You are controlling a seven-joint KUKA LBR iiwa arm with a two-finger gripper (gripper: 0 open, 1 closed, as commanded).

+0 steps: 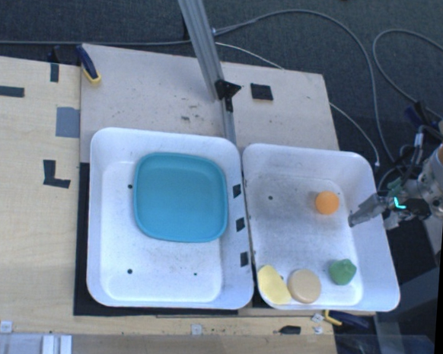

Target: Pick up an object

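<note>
At 3 o'clock over the right bin [374, 177] rim I see the gripper [368, 211] — jaw state unreadable — nearest the orange ball [327, 203], my likely target.

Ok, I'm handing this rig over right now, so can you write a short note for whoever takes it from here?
Tool: at the right bin's right rim, above the wall, holding nothing that can be seen.
Right bin: orange ball upper middle; green object, tan round piece and yellow piece along the front edge.
Left bin: blue plate.
Done: no pick yet.
Left: choose one object, probably the nearby orange ball, grasp and lift it.
</note>
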